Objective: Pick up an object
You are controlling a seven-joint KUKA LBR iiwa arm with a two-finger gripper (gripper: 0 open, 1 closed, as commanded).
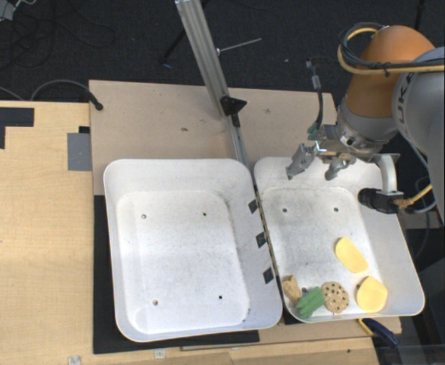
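Observation:
My gripper hangs over the far edge of the right bin, fingers spread apart and open, nothing between them. In that bin's near right part lie two yellow lemon-like pieces. Along the near edge sit a round brown cookie, a green object and a small tan block. All of these lie well below the gripper, toward the camera.
The left bin sits beside the right one, with black clips along the shared edge. A slanted aluminium bar rises behind the bins. Cables and a black connector hang at the right by the arm.

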